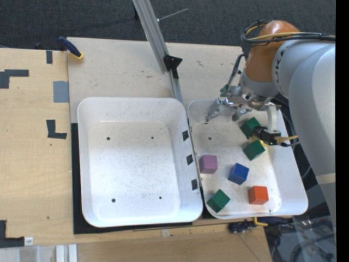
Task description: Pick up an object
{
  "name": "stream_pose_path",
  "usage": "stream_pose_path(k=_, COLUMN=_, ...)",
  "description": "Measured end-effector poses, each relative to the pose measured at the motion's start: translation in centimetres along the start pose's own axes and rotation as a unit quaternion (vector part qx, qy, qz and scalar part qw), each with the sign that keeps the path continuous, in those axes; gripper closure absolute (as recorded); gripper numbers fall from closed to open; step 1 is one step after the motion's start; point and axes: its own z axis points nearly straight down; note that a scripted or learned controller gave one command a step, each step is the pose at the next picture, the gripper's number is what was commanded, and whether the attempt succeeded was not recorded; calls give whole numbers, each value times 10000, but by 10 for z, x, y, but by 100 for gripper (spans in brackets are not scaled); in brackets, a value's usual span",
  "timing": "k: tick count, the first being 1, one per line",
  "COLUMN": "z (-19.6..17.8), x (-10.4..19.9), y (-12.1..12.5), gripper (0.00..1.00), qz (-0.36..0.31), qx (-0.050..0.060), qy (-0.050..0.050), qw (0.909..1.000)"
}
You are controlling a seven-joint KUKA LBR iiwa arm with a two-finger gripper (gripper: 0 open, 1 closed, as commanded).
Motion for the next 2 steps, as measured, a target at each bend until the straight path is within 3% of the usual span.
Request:
stream_pose_path(k=1, z=27, x=1, y=-1, gripper=0, qz=-3, qx=-13, qy=-3, qw=10000)
stream_pose_path(k=2, z=15, x=2, y=0, gripper=100, qz=-8, qx=-22, qy=-3, qw=10000)
